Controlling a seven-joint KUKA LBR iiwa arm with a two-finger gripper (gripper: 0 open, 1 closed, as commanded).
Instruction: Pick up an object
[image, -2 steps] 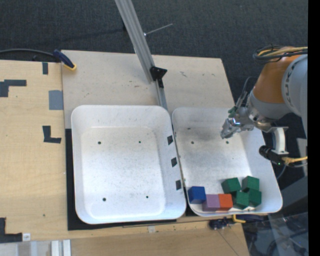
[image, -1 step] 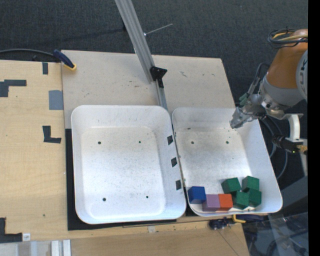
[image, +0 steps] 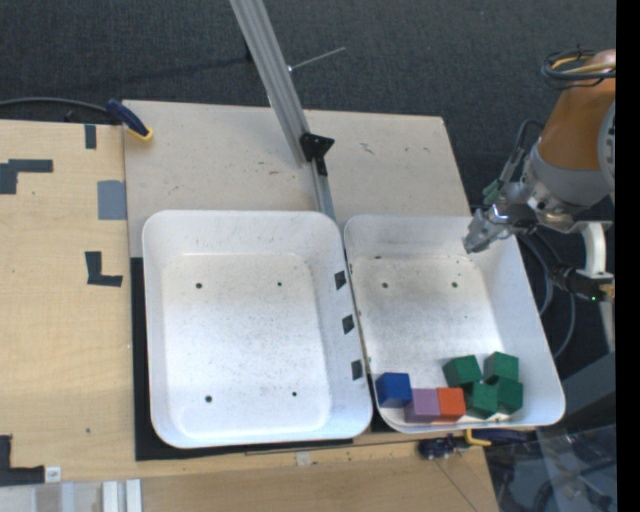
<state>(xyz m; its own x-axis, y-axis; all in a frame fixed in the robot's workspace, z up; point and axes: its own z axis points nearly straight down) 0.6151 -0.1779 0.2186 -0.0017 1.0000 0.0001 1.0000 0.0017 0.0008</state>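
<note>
Several small blocks lie in the near right corner of the right bin (image: 430, 300): a blue block (image: 393, 388), a purple block (image: 426, 403), an orange block (image: 451, 402) and green blocks (image: 487, 382) clustered together. My gripper (image: 480, 236) hangs over the bin's far right corner, well away from the blocks. Nothing shows between its tips.
The left bin (image: 245, 320) sits beside the right one. A slanted metal pole (image: 285, 95) with a black clamp stands behind the bins. A blue and yellow tool (image: 130, 117) lies at the bench's far left. Cables hang at the right.
</note>
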